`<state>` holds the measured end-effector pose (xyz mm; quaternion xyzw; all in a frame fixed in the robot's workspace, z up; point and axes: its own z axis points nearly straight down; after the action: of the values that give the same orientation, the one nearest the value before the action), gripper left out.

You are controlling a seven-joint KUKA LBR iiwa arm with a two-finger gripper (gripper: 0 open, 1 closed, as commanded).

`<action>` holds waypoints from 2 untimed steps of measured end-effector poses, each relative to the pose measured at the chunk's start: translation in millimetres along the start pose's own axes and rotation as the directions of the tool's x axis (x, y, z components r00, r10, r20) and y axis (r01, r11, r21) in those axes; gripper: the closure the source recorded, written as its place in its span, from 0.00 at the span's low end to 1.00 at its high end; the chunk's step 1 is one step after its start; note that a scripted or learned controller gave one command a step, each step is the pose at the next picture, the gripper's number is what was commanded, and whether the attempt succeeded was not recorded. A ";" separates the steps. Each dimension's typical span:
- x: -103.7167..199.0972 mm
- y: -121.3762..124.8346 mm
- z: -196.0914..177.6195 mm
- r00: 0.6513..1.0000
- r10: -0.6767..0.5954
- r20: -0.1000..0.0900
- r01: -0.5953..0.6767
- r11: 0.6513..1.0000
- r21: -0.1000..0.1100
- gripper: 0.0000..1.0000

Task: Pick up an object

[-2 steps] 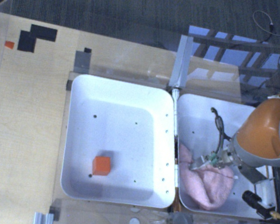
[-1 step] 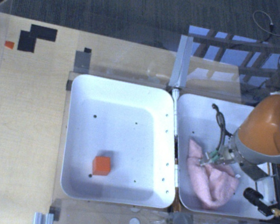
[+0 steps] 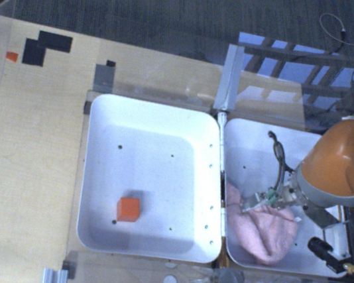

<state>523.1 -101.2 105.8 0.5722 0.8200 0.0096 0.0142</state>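
Gripper sits low in the right bin, touching the top edge of the pink cloth that spreads toward six o'clock, nothing visibly lifted yet so the pick seems unfinished, while an orange block lies well apart at nine o'clock in the left bin.

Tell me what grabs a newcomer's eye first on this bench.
The arm's orange band looms at the right, over the right bin, with the gripper low on a crumpled pink cloth in that bin's near half. In the left bin, a small orange block sits alone near the front.
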 end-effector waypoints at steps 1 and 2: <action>1.2 -15.6 11.1 0.998 0.065 0.000 -0.065 0.998 0.004 0.00; 0.9 -11.0 -1.6 0.998 0.062 0.003 -0.062 0.998 -0.006 1.00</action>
<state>512.4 -104.2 107.0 0.5973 0.8017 0.0114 0.0168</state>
